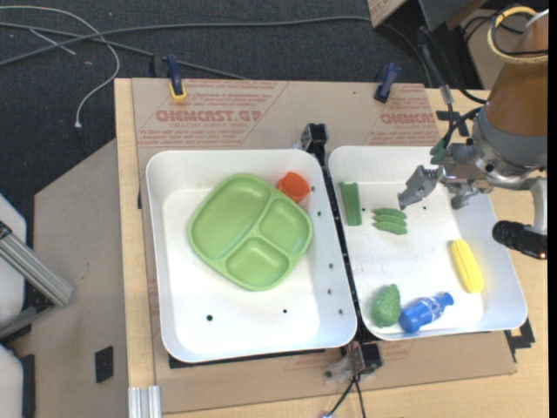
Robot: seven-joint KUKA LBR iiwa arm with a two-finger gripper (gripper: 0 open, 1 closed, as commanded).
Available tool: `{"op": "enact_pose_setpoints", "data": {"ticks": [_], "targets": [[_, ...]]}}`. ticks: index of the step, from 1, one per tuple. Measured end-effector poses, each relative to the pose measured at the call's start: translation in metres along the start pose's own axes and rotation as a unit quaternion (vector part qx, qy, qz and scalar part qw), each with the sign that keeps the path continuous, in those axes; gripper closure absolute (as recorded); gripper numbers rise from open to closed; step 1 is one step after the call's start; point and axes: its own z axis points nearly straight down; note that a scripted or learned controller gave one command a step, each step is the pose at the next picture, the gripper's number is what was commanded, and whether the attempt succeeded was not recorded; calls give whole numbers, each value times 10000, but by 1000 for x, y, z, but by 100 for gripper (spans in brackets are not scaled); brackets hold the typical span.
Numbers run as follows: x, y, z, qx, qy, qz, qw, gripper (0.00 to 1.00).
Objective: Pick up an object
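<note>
I see the gripper above the right bin, fingers apart, holding nothing. The green pea pod lies just beside it, lower left.

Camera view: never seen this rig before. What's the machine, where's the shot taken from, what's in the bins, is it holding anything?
It is a single shot from a fixed camera above the bench, looking down at a slant. The machine is a grey robot arm with an orange band, reaching in from the right; its two-finger gripper hangs over the right bin, with nothing visible between its fingers.

The left bin holds a green divided plate with a small orange object at its upper right edge.

The right bin holds a green stick, a green pea pod, a yellow corn cob, a green broccoli piece and a blue bottle.
</note>
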Motion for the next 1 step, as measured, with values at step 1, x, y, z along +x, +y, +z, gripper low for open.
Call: {"op": "enact_pose_setpoints", "data": {"ticks": [1], "targets": [[0,0,0,-1,0,0,10000,0]]}}
